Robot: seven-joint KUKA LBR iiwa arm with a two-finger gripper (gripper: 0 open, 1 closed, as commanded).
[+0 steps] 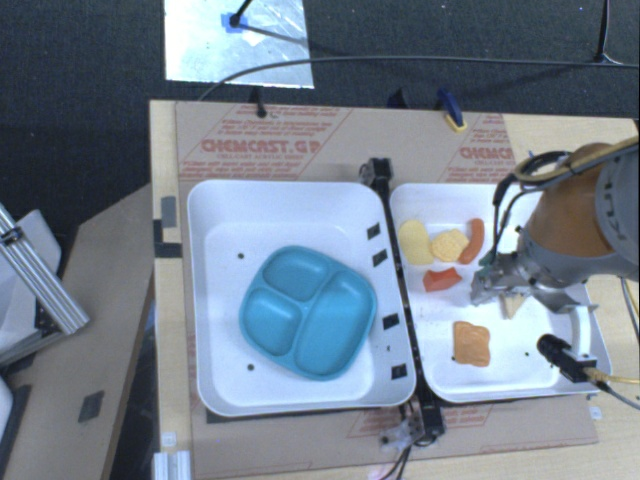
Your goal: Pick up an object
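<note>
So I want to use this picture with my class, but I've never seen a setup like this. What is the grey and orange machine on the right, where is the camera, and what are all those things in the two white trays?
The machine is a robot arm, grey with an orange band, reaching in from the right. At its tip is a two-finger gripper for picking things up. The single camera sits above the bench and looks down at a slant.

On the bench are two shallow white bins. The left bin holds a blue divided plate. The right bin holds small toy-like food pieces: a yellow piece, a ridged yellow piece, an orange-red sausage shape, a small red piece and an orange piece.

The gripper is low over the right bin, near the red piece. I cannot tell from here whether it holds anything.
</note>
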